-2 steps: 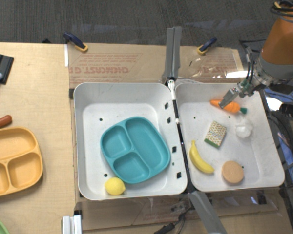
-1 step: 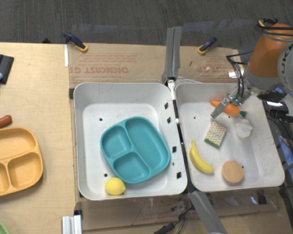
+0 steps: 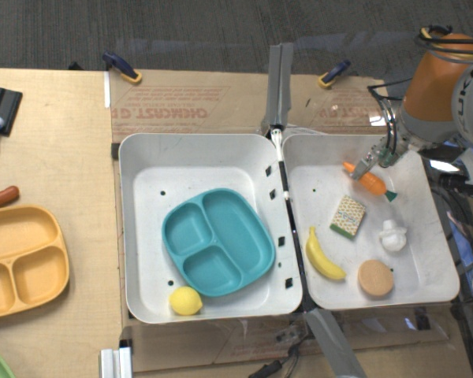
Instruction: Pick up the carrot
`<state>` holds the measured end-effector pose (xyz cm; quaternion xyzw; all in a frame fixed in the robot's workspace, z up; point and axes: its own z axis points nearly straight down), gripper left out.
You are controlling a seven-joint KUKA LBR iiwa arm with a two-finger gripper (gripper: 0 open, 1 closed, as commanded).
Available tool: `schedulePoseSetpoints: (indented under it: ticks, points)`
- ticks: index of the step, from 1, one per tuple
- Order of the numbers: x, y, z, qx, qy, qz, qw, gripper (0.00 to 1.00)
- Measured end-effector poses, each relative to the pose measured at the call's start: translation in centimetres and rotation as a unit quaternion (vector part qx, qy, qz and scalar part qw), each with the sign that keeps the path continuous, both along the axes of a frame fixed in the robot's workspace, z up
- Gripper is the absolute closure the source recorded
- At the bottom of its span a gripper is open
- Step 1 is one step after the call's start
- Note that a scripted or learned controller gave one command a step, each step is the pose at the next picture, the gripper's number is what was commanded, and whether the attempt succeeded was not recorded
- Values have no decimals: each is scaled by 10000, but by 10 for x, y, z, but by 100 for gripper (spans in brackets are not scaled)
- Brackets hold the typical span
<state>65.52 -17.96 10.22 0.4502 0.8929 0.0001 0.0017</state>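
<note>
The carrot (image 3: 370,182) is small and orange with a green end, and it lies in the far part of the right bin (image 3: 430,211). My gripper (image 3: 376,161) hangs from the grey arm with the orange band, right over the carrot's upper left end, touching it or just above it. The carrot still rests on the bin floor.
In the right bin lie a speckled green-edged block (image 3: 348,216), a banana (image 3: 323,257), a white lump (image 3: 392,236) and a round tan disc (image 3: 375,279). The left bin (image 3: 142,172) holds a teal divided plate (image 3: 217,241) and a lemon (image 3: 186,300). A yellow tray (image 3: 20,262) sits on the bench at left.
</note>
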Motion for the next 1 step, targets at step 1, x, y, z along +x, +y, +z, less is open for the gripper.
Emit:
schedulePoseSetpoints:
  ticks: [1]
  points:
    - [4,24,117,-1,-4,-1131,9936,100]
